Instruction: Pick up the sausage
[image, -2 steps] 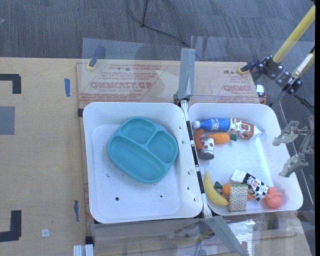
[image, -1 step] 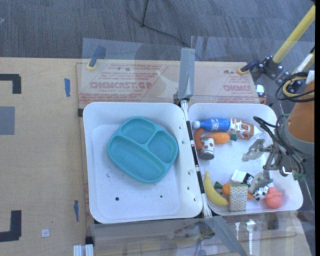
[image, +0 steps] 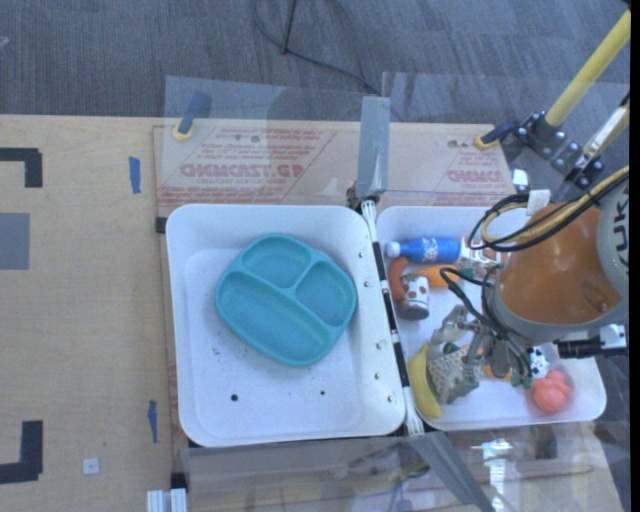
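Grey carpet is showing beyond a pale wooden bench, which is carrying two shallow white bins side by side. In the camera view, the left bin is holding a teal divided plate. The right bin is crowding together a blue-and-white bottle, a small can, a yellow banana, a speckled lump and a pink ball.

What I am taking for the sausage is lying in the right bin against the wall it shares with the left bin, just below the bottle and touching the can. It is looking light, smooth and probably a little slippery and round, so it is calling for a grip across its middle, from above.

The arm is reaching in from the right, its orange band hanging over the middle of the right bin and its wrist pointing down towards the speckled lump, well to the side of the sausage. Cables and the wrist are hiding the jaws, so I cannot tell whether they are standing wide or narrow, and nothing is showing between them.
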